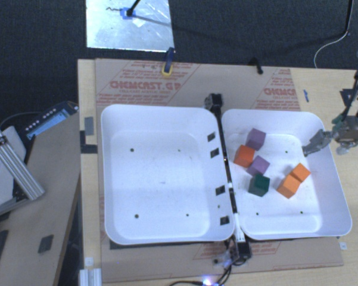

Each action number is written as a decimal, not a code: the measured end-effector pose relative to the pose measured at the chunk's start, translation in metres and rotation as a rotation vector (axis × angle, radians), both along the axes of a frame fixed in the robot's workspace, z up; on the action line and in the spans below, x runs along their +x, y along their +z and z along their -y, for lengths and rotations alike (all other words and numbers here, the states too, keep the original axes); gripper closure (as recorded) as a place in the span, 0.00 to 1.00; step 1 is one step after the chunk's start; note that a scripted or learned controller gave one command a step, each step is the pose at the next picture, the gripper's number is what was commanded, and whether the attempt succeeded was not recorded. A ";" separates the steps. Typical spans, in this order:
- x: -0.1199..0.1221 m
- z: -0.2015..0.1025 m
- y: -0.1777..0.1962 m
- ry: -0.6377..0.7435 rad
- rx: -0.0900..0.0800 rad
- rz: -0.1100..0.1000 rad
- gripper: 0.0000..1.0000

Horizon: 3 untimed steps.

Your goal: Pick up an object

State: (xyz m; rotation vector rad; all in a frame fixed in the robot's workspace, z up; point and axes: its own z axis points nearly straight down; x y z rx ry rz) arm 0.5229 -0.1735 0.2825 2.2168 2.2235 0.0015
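The right bin [330, 216] holds several small blocks. Two purple blocks lie there, one at the back [256, 138] and one in the middle [260, 164]. An orange block [245, 155] sits between them on the left. A dark green block [259, 185] lies in front of them. Two orange blocks [293, 180] touch each other on the right. My gripper [317, 140] reaches in over the bin's right rim, above and to the right of the blocks, with nothing seen in it.
The left bin [116, 219] stands beside the right one, joined by a black clip strip [226, 180]. Both rest on a cardboard sheet [143, 82]. A shiny metal plate [128, 16] lies behind the bench.
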 end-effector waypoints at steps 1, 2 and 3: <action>0.023 0.004 -0.122 -0.001 0.002 -0.008 0.00; 0.041 -0.032 -0.174 -0.004 -0.006 0.023 0.00; 0.084 -0.070 -0.181 -0.004 -0.001 0.035 0.00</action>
